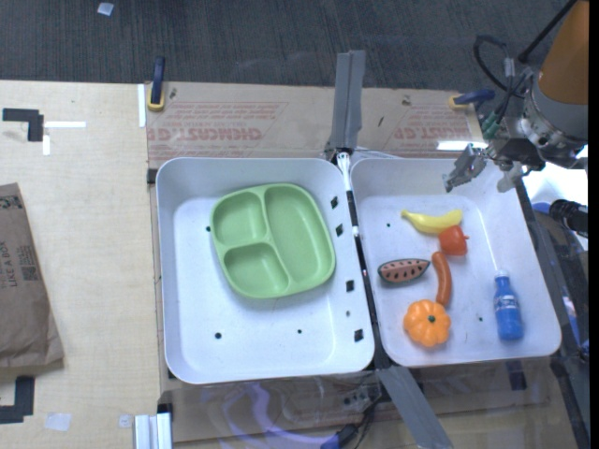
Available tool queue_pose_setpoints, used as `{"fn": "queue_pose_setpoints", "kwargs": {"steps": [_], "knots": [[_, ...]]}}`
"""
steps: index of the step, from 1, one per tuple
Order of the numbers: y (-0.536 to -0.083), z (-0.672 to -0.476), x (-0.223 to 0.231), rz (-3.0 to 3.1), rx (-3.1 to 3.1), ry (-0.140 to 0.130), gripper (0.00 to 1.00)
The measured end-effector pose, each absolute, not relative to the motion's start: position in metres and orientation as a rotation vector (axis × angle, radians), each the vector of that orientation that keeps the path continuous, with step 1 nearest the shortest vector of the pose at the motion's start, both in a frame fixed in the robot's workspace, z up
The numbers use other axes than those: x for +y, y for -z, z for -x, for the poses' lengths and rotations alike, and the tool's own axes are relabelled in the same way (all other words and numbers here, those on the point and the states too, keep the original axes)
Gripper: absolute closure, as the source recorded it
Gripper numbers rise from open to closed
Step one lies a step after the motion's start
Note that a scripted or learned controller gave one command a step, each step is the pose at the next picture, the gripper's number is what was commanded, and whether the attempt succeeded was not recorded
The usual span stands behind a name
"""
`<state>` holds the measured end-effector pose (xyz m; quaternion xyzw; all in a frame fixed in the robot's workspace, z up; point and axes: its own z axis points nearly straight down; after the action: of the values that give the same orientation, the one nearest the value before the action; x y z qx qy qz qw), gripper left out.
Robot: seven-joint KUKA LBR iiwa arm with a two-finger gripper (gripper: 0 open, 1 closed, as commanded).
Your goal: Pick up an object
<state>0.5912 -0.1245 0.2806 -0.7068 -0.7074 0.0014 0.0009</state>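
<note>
So the arm [562, 73] comes in from the right and hangs over the far right corner of the right bin [538, 251]. The gripper [487, 165] sits just above the bin's far rim, and its two fingers are spread apart with nothing between them, so it's released and not holding anything.

All the pickable stuff is in the right bin. A banana [432, 219] lies near the far edge, roughly in the middle. Right beside it, toward the near side, there's a tomato [453, 240], touching or almost touching the banana's right end. A sausage [441, 277] runs from the tomato down toward the near edge. Left of that sits a watermelon slice [402, 270], close to the bin's left wall. A pumpkin [427, 324] is by the near edge, right at the sausage's lower end. A blue bottle [507, 307] lies on its side near the right wall, apart from the rest.

The left bin [178, 279] has a green plate [272, 240] with three compartments, sitting toward its far side. A brown paper bag [23, 279] lies at the bench's left edge.
</note>
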Motion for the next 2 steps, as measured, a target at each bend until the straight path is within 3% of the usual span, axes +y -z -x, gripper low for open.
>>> {"fn": "queue_pose_setpoints", "kwargs": {"steps": [1,2], "knots": [[-0.153,-0.538,-0.157,2.115,-2.321,-0.002,0.0],[-0.091,-0.532,-0.157,2.234,-2.207,-0.002,0.0]]}}
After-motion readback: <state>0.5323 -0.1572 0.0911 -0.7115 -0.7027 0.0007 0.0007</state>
